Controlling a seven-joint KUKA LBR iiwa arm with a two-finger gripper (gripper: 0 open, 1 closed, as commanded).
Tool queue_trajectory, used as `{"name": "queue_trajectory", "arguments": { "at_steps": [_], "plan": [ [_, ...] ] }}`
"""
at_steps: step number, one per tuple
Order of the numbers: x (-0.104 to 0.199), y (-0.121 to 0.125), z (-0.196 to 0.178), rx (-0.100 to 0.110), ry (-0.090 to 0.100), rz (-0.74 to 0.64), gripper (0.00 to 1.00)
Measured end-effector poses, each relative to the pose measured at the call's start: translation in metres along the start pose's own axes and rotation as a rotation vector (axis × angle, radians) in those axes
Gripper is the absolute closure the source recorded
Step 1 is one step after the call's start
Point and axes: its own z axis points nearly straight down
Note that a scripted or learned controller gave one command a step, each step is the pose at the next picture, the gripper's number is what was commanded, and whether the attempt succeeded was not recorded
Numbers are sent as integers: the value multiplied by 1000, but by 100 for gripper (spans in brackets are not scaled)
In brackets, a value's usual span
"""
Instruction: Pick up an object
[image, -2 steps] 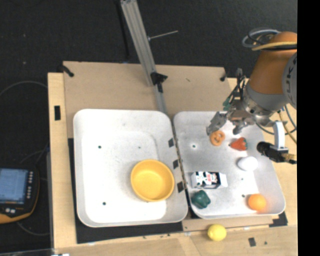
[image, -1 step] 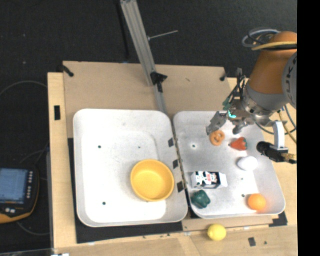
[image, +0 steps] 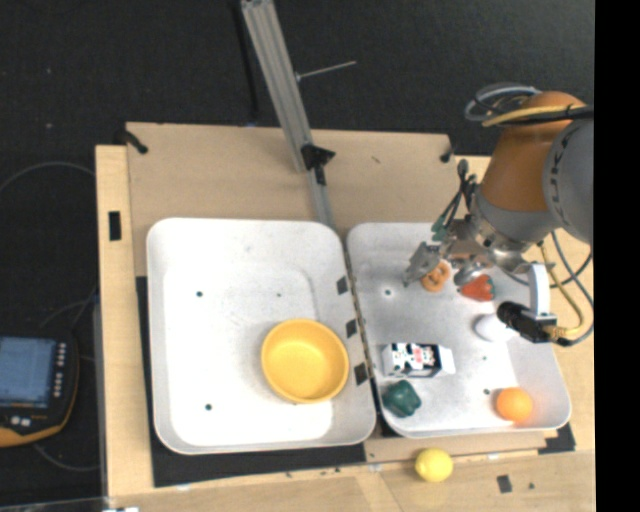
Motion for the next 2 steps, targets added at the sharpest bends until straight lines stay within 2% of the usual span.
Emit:
{"name": "queue_trajectory", "arguments": {
  "at_steps": [1, 2],
  "plan": [
    [-12, -2, 55, 1, 0, 0, 0],
    [-13, -2, 84, -3, 0, 1, 0]
  ]
}}
